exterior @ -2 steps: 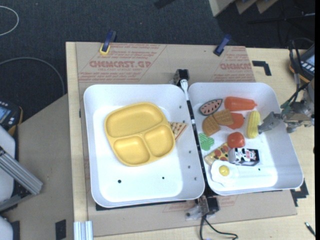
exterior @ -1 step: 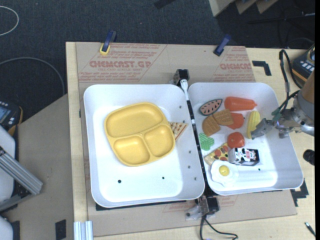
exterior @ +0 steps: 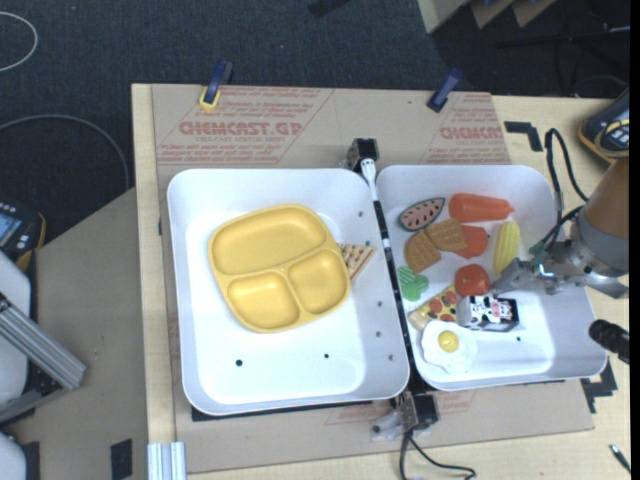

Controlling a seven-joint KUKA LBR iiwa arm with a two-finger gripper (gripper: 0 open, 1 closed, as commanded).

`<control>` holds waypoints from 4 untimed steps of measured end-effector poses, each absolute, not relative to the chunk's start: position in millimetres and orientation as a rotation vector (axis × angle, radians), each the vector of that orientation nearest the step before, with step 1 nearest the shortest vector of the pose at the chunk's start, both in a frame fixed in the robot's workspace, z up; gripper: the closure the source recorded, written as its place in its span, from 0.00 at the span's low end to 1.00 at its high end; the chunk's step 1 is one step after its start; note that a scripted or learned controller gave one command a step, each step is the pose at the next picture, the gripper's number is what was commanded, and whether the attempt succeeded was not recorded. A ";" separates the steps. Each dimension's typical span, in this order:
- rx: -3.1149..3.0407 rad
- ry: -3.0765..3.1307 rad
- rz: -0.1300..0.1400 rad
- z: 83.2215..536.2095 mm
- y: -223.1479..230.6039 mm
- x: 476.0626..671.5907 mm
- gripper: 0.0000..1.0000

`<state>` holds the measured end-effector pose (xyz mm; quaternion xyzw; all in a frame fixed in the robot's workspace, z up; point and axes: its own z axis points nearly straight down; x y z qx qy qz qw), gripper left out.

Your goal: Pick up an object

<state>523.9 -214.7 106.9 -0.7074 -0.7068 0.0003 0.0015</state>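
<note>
The right bin (exterior: 530, 353) holds a pile of toy food. In it are a watermelon slice (exterior: 422, 213), an orange-red carrot (exterior: 480, 206), a brown bread piece (exterior: 440, 240), a yellow corn cob (exterior: 507, 240) and a red tomato (exterior: 472, 278). Nearer the front lie a green leafy piece (exterior: 412, 285), a pizza slice (exterior: 435, 311), a black-and-white carton (exterior: 490, 312) and a fried egg (exterior: 447, 345). My gripper (exterior: 510, 273) reaches in from the right, low over the bin, just right of the tomato and above the carton. Nothing is visibly held.
The left bin (exterior: 200, 368) carries a yellow divided plate (exterior: 280, 266), with a small waffle wedge (exterior: 356, 258) at the plate's right edge. A black divider clamp (exterior: 364, 154) sits between the bins. Blue clamps (exterior: 213, 85) hold the cardboard base at the back.
</note>
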 end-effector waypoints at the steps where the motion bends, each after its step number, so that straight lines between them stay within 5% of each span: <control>1: -2.216 -2.218 -0.001 83.8 -212.8 524.2 0.00; 2: -2.220 -2.220 -0.001 95.0 -213.6 524.4 1.00; 4: -2.223 -2.226 -0.002 192.2 -214.9 536.7 1.00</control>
